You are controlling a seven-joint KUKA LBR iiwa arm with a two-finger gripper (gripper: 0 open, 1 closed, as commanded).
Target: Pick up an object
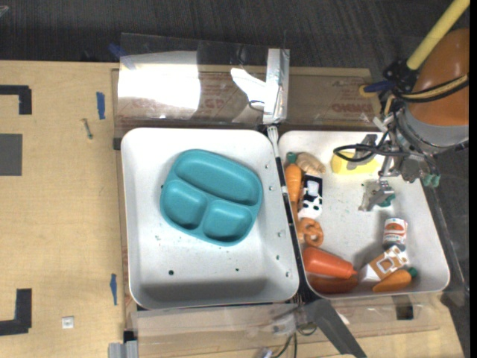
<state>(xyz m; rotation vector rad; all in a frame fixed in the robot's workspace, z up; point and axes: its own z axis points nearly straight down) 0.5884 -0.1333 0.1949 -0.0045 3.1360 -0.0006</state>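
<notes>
Fingers (378, 198) of my gripper (378, 200) are hanging slightly parted and holding nothing over the right bin (350, 226), toy carrot (328, 262) lying near its front wall.

Before me lies a tan wooden counter (59, 200) with two shallow white bins side by side, their rims touching. The bin farther from me (209, 267) holds a teal plate (211, 196) with three compartments, lying flat near its middle; a few dark specks dot the white floor around it. The nearer bin (350, 222) shows bare white in its middle. Behind both bins a clear plastic sheet (160, 88) glares with light, and a silver strip (276, 84) stands above the seam between them. Blue tape (100, 104) and black corner marks (21, 99) sit on the wood. Beyond the counter I see dark floor (223, 6).
</notes>
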